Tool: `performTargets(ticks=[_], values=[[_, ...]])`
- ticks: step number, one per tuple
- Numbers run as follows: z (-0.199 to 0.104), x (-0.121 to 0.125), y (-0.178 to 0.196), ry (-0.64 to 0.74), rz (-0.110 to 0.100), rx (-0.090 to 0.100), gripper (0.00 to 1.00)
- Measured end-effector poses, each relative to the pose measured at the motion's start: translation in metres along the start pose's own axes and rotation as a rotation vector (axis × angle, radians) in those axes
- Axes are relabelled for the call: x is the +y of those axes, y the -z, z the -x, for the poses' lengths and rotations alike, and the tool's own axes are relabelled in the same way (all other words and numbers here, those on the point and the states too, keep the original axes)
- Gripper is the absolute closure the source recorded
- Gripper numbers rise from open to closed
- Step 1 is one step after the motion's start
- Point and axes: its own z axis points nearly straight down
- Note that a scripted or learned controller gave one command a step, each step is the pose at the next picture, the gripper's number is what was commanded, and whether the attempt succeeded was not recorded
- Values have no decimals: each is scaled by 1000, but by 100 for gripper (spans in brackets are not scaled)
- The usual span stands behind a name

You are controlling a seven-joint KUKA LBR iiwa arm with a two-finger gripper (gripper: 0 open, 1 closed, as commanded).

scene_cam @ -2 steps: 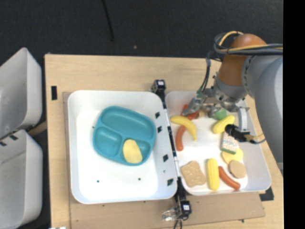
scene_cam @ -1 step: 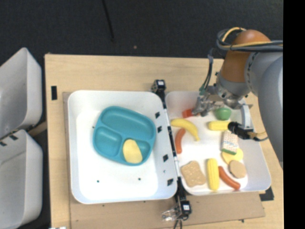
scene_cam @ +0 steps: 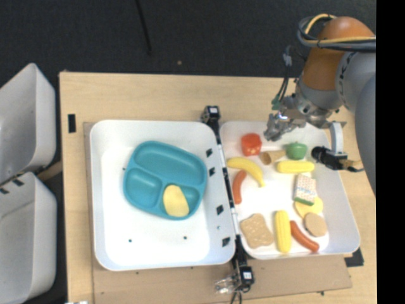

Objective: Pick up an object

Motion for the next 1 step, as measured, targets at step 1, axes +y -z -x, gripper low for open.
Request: performTargets(ticks=[1], values=[[1,-7,46,-2,-1,0,100]])
